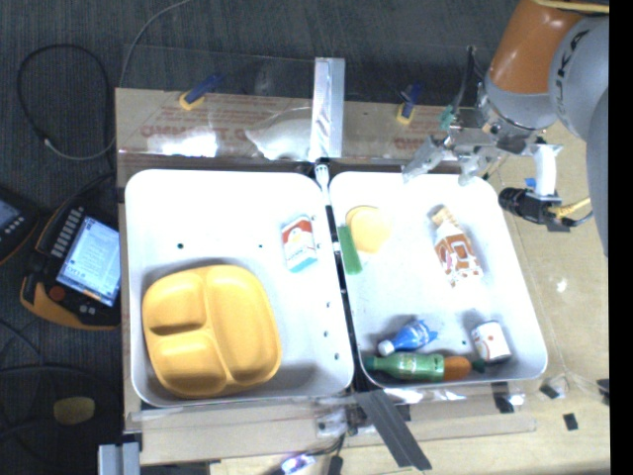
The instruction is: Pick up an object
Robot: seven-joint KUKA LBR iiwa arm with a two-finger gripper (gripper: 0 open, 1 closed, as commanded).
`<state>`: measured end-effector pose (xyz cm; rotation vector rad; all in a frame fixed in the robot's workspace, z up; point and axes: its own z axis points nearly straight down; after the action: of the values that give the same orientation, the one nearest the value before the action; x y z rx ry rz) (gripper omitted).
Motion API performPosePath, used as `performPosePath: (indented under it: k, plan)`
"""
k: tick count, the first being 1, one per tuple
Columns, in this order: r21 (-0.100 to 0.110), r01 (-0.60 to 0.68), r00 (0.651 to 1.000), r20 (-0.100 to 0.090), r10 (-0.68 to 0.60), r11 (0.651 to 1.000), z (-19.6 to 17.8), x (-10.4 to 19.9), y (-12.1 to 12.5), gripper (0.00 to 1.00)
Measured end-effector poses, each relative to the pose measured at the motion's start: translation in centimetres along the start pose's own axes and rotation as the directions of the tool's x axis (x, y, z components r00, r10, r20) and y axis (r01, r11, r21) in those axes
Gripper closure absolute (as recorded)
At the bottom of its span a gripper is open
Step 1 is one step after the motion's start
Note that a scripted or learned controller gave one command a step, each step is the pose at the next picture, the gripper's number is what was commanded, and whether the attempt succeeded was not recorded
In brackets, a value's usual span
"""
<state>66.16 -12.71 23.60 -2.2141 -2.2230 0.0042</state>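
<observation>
Fingers (pixel 445 161) over right bin's (pixel 514 265) far rim

Glossy yellow plastic tray (pixel 210 327)

A single fixed camera looks down from above the bench at a slant, far enough back to take in both white bins side by side, the left bin (pixel 138 206) and the right bin (pixel 514 265), along with the dark floor beyond the bench's far and left edges. The bench's near edge lies along the bottom of the frame and its far edge higher up, and the arm (pixel 554 38) enters at the upper right corner, cut off by the frame
</observation>
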Motion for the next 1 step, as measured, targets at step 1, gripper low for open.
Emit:
performPosePath:
  k: [1]
  plan:
    - [0.000,0.165,0.986,0.003,-0.165,0.986,6.96,1.53,0.37,0.00]
